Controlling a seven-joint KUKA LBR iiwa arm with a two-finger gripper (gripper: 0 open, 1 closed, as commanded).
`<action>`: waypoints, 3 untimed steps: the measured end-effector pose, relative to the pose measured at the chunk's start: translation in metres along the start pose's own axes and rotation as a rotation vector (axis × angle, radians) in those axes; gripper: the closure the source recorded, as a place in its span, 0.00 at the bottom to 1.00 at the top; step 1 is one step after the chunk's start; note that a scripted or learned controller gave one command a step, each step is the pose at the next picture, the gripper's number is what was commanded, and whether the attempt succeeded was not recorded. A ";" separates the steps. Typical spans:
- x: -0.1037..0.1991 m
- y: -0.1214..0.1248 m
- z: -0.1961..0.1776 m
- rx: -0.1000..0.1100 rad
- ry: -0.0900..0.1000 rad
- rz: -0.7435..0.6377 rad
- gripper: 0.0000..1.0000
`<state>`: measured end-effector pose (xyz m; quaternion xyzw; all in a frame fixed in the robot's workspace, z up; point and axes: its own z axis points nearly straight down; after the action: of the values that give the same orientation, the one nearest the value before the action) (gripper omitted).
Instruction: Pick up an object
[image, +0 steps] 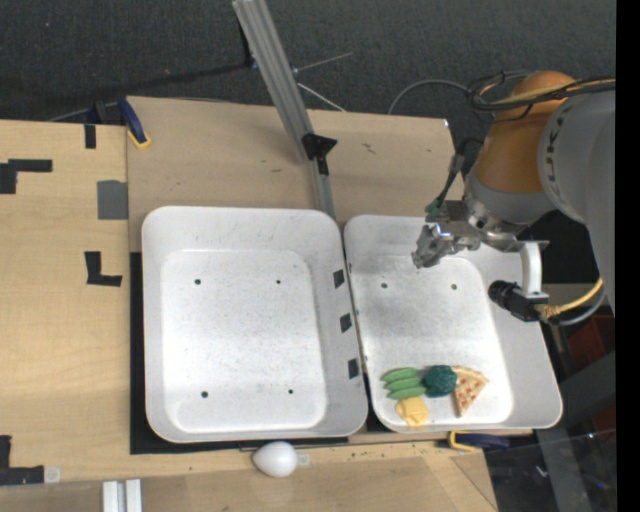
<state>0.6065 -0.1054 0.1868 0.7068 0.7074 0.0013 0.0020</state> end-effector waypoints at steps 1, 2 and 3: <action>0.000 0.001 -0.050 0.000 0.000 -0.001 1.00; 0.055 0.010 -0.057 0.005 0.003 -0.006 1.00; 0.106 0.027 -0.042 0.006 0.002 -0.006 1.00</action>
<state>0.6330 0.0009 0.2290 0.7048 0.7094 -0.0003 -0.0009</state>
